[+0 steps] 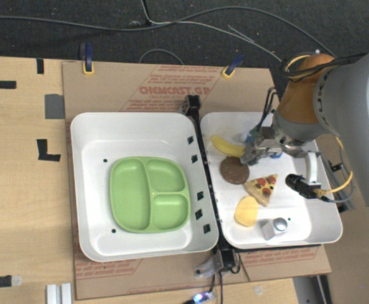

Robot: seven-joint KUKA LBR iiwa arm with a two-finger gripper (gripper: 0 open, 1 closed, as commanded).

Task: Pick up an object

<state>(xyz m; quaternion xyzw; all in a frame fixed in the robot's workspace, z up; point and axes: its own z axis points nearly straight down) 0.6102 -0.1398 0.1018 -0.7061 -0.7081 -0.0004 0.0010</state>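
Note:
The right bin (324, 230) holds a yellow banana (226, 146), a round brown cookie (234, 170), a pizza slice (262, 188), a yellow lemon-like piece (246, 212) and a small grey cup (273, 227). My gripper (253, 153) reaches down into this bin between the banana's right end and the top edge of the cookie. Nothing visibly sits between its fingers.
The left bin (89, 138) carries a green divided plate (149, 194). A black divider with clips (200, 170) runs between the two bins. The arm's grey body and orange band (305, 94) loom over the right bin's far right side, with cables beside it.

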